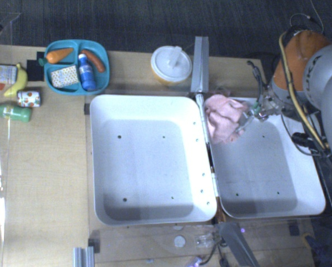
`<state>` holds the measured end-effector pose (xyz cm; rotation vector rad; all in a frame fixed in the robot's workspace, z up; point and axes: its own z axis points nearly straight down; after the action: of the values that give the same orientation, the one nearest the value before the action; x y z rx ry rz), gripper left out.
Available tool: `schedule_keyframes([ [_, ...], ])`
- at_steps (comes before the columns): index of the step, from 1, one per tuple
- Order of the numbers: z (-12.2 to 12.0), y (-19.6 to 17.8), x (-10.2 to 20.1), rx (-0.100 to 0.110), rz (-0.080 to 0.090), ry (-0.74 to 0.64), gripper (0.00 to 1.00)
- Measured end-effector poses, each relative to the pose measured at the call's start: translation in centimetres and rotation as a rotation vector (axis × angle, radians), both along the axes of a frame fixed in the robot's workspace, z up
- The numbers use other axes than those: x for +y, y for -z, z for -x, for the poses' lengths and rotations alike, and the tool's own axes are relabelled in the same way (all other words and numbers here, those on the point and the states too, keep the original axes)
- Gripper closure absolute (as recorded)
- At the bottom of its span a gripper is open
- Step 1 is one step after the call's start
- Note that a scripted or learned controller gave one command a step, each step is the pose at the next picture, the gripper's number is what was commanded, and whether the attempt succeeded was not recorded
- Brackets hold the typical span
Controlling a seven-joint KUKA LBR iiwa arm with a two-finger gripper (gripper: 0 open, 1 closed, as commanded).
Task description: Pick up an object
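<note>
Pink crumpled soft cloth [222, 119] lay bunched in my right white bin's [277, 204] far-left corner, so my gripper [248, 117] reached there, pinching its edge.

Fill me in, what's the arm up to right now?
The grey KUKA arm has reached in from the right over the right-hand shallow white bin. Its gripper sits at the edge of a crumpled pink cloth lying in that bin's upper-left corner, against the divider. Whether it actually has the cloth gripped can't be told from this view. The left-hand white bin isn't involved. A teal tray of toy food and a white lidded cup sit on the bench behind.
</note>
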<state>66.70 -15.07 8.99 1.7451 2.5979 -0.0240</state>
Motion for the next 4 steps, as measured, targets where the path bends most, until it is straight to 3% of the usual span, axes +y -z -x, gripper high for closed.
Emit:
schedule_keyframes([
  [1, 0.5, -0.1, 0.9, 0.007, 0.008, -0.202, 0.00],
  [2, 1.7, -0.2, 5.7, -0.010, -0.011, -0.357, 0.00],
  [3, 3.7, -0.2, 5.7, -0.016, -0.013, -0.247, 0.00],
  [4, 2.8, -1.2, 0.7, -0.002, -0.016, -0.475, 0.00],
])
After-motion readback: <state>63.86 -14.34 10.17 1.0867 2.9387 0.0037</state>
